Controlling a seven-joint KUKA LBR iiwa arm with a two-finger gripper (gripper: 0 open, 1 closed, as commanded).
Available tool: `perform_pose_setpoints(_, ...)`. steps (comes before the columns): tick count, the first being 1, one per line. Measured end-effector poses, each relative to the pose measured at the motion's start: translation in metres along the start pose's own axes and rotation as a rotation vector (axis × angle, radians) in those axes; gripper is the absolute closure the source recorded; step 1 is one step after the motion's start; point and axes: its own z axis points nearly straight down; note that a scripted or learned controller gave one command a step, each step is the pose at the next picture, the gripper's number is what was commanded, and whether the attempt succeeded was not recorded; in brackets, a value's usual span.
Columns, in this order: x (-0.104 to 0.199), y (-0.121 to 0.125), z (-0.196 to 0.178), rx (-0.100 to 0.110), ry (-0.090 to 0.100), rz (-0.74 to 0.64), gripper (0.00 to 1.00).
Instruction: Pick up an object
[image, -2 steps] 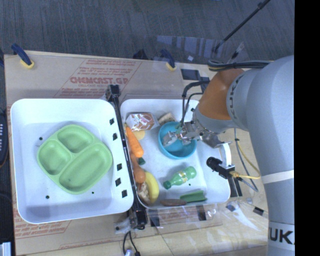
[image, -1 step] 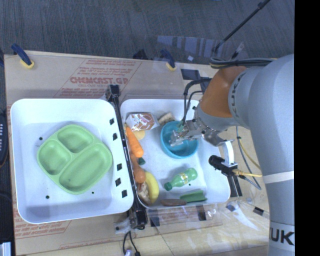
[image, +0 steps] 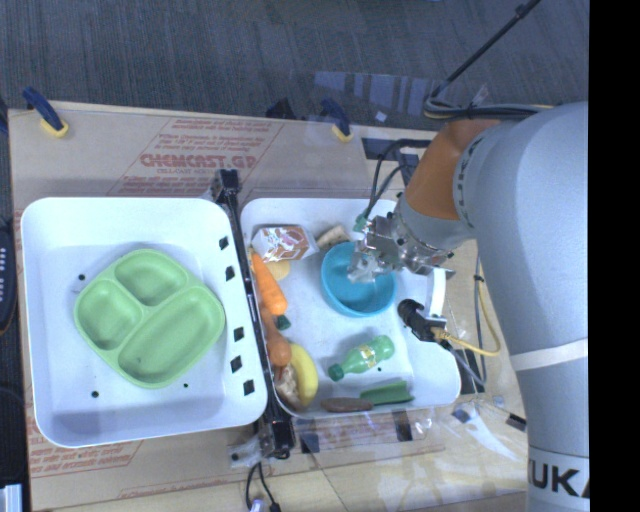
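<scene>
My gripper (image: 366, 262) hangs over the blue bowl (image: 356, 284) in the right bin (image: 430, 372), its metal fingers pointing down into the bowl's upper right part. Nothing shows between them. Around the bowl lie a packaged snack (image: 281, 241), a beige piece (image: 331, 236), two orange carrots (image: 270, 287) along the left wall, a banana (image: 303, 376), a green bottle (image: 364, 357), a dark green stick (image: 385, 393) and a brown strip (image: 345, 405).
The left bin (image: 50, 400) holds a green divided plate (image: 150, 316). A black divider with clips (image: 240, 290) runs between the bins. My grey arm and its cables (image: 470, 345) cover the right bin's right side.
</scene>
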Motion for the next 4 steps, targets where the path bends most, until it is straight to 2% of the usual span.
perform_pose_setpoints(1,0.0,0.0,0.0,0.0,0.0,0.0,0.0)
perform_pose_setpoints(2,0.022,-0.081,0.028,0.001,0.004,0.219,0.0)
perform_pose_setpoints(3,0.054,-0.124,0.027,-0.022,-0.002,0.475,0.0)
perform_pose_setpoints(4,0.056,-0.126,0.019,0.0,0.004,0.465,1.0)
